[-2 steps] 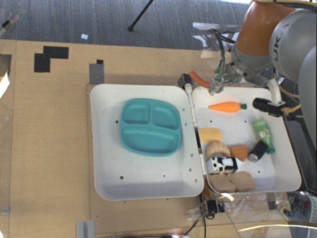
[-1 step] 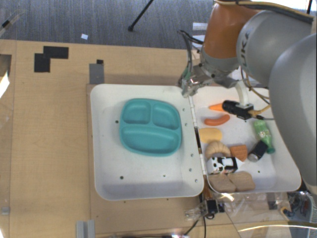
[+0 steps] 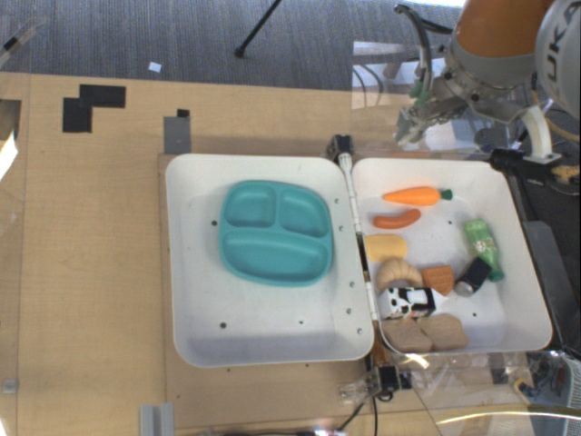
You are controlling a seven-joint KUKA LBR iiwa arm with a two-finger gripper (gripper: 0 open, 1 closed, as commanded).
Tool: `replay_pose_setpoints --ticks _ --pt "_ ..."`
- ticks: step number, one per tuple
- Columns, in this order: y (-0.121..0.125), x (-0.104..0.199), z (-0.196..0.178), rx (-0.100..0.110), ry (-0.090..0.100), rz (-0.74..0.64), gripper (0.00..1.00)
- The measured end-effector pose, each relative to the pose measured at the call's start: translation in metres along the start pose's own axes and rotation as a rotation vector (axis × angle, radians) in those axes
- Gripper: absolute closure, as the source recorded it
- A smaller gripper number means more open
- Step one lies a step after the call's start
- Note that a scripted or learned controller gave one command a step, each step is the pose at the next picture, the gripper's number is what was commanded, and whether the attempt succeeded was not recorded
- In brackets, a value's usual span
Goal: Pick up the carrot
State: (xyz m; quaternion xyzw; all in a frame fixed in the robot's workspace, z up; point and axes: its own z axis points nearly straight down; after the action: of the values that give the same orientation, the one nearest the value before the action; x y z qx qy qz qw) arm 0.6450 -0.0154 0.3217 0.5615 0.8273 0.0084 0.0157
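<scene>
A grey KUKA arm (image 3: 508, 25) with its orange band leans in from the upper right above a wooden bench (image 3: 91, 271) bearing two shallow white bins side by side. The left bin (image 3: 195, 325) holds a teal divided plate (image 3: 275, 232); the right bin (image 3: 517, 243) holds a scatter of toy foods. The gripper (image 3: 419, 121) hangs above and just beyond the far rim of the right bin, carrying nothing visible, and whether it is parted or closed cannot be told from this angle. The carrot (image 3: 416, 195), orange with a green stub, lies flat near the far edge of the right bin, pointing left, just above a red sausage (image 3: 398, 218) and apart from it. Below sit a yellow block (image 3: 386, 246), a bread roll (image 3: 399, 273), a black-and-white cow figure (image 3: 408, 302) and a green bottle (image 3: 481, 243) toward the right. By the look of things the pick is not yet made: reaching down, closing on the carrot and lifting it all remain.
</scene>
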Motion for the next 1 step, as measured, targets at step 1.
replay_pose_setpoints --ticks 1 --pt "-0.0008 0.0036 0.0090 0.014 0.008 -0.003 0.00"
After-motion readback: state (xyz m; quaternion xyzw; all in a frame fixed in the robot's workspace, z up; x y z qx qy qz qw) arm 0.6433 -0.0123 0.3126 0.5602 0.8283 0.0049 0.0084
